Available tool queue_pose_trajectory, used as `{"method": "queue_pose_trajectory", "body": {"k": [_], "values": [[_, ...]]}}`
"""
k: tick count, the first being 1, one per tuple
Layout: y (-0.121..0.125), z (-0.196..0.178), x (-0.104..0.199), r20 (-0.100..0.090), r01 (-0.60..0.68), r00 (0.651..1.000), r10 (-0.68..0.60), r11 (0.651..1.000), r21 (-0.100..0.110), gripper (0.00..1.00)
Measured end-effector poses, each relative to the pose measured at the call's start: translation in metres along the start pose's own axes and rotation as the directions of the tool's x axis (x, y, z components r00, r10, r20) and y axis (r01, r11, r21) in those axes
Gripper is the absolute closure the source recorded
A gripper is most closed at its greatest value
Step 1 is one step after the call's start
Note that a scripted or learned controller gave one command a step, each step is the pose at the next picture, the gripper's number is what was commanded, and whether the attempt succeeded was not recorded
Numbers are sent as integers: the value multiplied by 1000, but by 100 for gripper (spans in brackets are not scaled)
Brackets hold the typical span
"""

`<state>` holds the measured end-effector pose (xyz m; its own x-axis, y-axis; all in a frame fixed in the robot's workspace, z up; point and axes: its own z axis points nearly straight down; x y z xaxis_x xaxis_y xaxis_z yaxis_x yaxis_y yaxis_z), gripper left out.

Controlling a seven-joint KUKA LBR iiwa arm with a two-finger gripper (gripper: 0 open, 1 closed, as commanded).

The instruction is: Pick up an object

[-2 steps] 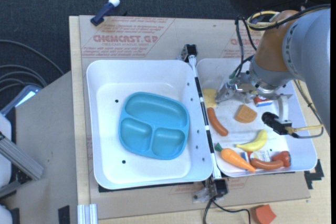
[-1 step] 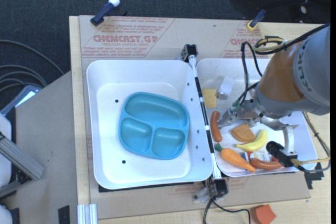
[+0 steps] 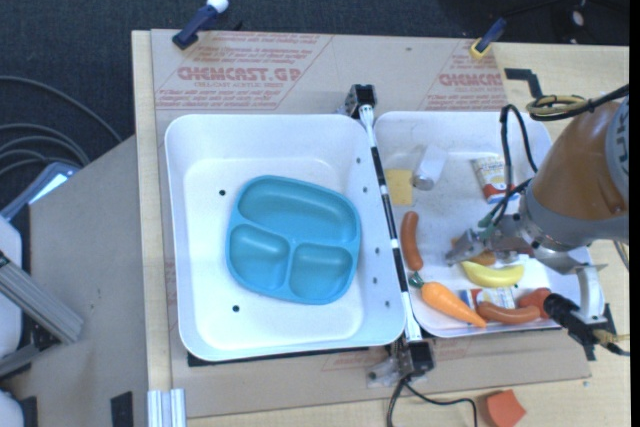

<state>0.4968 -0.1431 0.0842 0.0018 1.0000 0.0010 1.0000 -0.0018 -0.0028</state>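
Your gripper (image 3: 478,241) hovers just above the banana (image 3: 493,272); you cannot tell how its jaws stand. Nothing looks lifted, so the pick remains.

A blue sectioned plate (image 3: 293,239) lies in the left white bin (image 3: 190,215), beside the right bin (image 3: 400,130)
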Motion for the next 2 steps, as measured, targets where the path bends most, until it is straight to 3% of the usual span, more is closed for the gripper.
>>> {"method": "queue_pose_trajectory", "body": {"k": [1,2], "values": [[1,-10,0,1,0,1000,0,1000,-3,100],[0,-10,0,0,0,1000,0,1000,-1,0]]}}
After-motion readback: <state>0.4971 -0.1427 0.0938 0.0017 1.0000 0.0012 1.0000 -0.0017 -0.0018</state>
